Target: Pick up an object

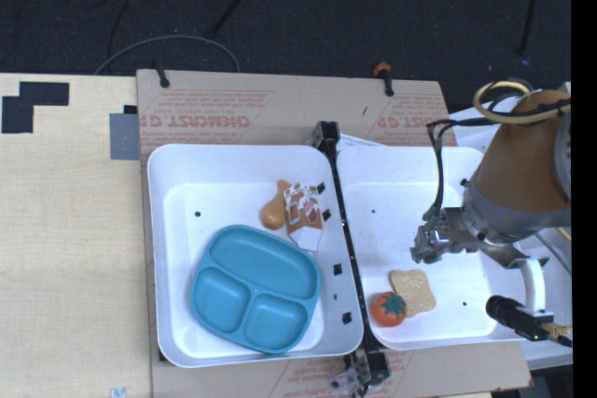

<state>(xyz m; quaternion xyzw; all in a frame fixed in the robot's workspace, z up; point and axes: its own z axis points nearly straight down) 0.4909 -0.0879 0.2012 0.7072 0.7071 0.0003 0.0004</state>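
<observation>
Two objects lie just below the hand [431, 244]: a toast slice [413, 291] and a tomato [388, 308]. Whether its grip is apart or together I cannot tell. Best descend straight over the toast, clear of the tomato.

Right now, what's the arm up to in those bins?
The grey KUKA arm's gripper hangs over the right white bin, with nothing visibly held. Just below it in that bin lie a tan slice of toy bread and a red toy tomato, touching each other. The left white bin holds a blue divided plastic plate and a small brown-and-white toy. No pick yet.
</observation>
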